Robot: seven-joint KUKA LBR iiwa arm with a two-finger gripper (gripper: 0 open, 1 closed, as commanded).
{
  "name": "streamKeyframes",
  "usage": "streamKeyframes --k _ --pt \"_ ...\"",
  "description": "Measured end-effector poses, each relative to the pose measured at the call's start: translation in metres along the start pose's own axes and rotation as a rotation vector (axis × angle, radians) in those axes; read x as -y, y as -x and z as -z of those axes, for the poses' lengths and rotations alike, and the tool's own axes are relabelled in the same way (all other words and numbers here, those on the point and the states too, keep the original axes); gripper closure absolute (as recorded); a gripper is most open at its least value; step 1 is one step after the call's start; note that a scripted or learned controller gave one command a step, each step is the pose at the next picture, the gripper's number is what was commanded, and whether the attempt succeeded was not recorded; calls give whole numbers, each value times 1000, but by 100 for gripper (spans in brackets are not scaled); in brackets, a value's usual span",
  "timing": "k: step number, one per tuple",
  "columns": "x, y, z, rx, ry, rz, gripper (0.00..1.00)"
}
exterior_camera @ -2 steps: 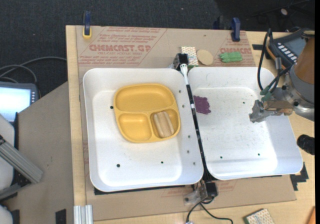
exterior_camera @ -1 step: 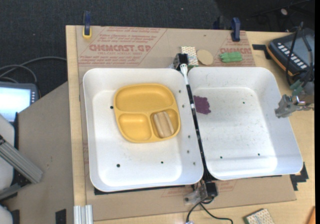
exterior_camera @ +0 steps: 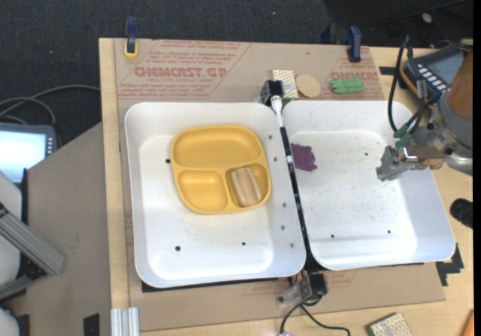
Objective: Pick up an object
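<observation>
While the yellow three-compartment plastic tray (exterior_camera: 220,168) sat in the left white bin (exterior_camera: 150,214) with a tan bread-like piece (exterior_camera: 244,185) in its right pocket, the grey two-finger gripper (exterior_camera: 388,165) hung over the right white bin (exterior_camera: 376,222). A small purple object (exterior_camera: 303,157) lay well apart, leftward. Beyond, red print read "CHEMCAST GP".

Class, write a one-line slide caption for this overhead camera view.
Gripper poised over the right bin, apart from the purple object; yellow divided tray sits in the left bin.
</observation>
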State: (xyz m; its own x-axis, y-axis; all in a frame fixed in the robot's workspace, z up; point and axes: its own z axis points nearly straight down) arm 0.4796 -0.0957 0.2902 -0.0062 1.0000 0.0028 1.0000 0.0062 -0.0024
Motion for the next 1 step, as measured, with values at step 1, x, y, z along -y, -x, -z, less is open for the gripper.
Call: streamKeyframes --k 1 --pt "1 74 31 8 8 -11 100"
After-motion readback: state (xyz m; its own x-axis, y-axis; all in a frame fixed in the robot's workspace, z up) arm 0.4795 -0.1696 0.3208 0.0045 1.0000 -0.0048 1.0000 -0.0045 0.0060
